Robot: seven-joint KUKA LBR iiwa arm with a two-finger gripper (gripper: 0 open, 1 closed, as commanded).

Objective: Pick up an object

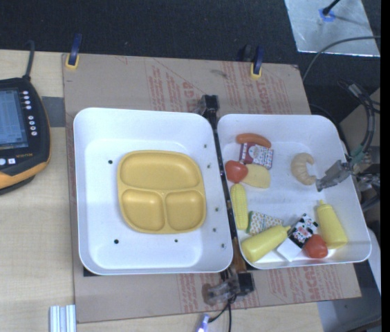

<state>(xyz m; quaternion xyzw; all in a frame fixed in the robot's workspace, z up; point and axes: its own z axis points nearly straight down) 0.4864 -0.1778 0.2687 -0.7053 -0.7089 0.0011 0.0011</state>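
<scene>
Croissant (305,168) beside claw (331,177) (left).

Both bins, the left bin (91,185) and the right bin (333,133), are plain white, and the left one carries a mustard-yellow divided tray (161,190). In the right one I see a red-orange sausage (253,140), a red tomato (236,171), a pale yellow corn cob (239,207), two yellow bottles (265,242) (330,225), a beige croissant (304,167) and a black-and-white patterned cow toy (304,228). The bins sit on brown cardboard (146,81) printed with faded red lettering, beside an orange and black pendant (5,133).
</scene>
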